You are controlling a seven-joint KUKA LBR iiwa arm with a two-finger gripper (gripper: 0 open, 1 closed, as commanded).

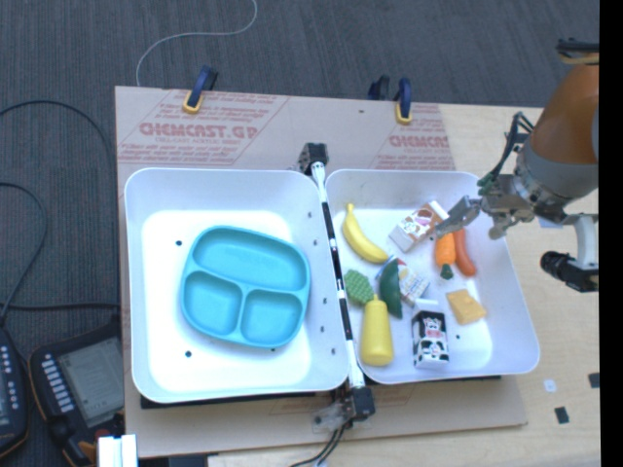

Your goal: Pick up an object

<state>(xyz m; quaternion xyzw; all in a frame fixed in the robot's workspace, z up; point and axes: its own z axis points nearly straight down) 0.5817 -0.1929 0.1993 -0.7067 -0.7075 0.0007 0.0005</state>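
Observation:
My gripper (474,226) hangs over the right bin's (506,353) far right part, fingers open with nothing between them. One finger (454,220) points left toward a white and red carton (417,225). Just below the fingers lie an orange carrot (445,249) and a red-orange sausage (466,258), side by side. Also in this bin are a banana (362,237), a yellow bottle (377,331), a black and white cow-print carton (430,339), a tan cracker (467,305), a small white packet (414,282) and two green pieces (358,285) (391,287).
The left bin (146,212) holds a blue divided plate (243,285). A clamp rail (331,251) runs between the two bins. Blue clamps (200,86) (403,100) grip the board's far edge. The arm (569,125) comes in from the right.

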